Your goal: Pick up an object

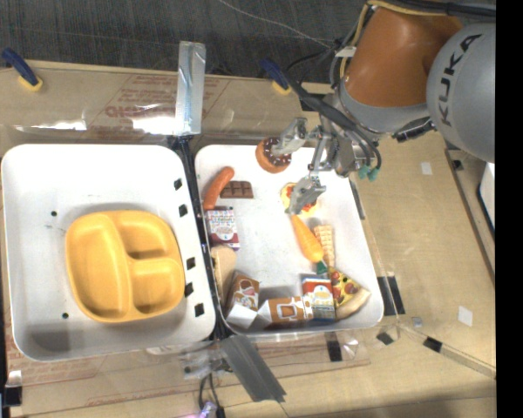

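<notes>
My gripper hangs over the far part of the right bin, its two fingers spread open with nothing between them. One fingertip is beside a chocolate-frosted donut at the bin's far edge. The other fingertip is just above a small yellow and red toy food. Below that lie an orange carrot and a waffle cone. A red sausage and a chocolate bar lie at the far left of this bin.
Along the right bin's near edge sit a pizza slice, several small cartons and a bread roll. A small box lies by the left wall. The left bin holds a yellow divided tray.
</notes>
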Robot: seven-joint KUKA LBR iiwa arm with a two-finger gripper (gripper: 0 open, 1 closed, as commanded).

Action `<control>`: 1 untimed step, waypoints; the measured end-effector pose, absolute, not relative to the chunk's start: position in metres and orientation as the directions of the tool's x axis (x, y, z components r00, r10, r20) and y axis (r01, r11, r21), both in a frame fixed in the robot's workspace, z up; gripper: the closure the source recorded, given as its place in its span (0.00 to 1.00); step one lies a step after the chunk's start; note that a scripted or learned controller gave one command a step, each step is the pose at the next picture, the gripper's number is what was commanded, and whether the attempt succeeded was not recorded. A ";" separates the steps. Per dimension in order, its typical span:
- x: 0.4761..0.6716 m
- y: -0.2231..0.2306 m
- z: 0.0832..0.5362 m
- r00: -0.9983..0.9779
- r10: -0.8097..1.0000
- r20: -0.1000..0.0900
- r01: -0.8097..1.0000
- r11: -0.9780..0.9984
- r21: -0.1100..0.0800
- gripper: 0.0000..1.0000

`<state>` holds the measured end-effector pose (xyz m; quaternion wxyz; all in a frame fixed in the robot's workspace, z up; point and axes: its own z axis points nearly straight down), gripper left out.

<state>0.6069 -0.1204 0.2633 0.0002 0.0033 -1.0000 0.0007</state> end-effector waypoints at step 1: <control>0.512 -0.128 0.187 -0.977 -0.215 0.004 -0.215 0.977 0.002 0.00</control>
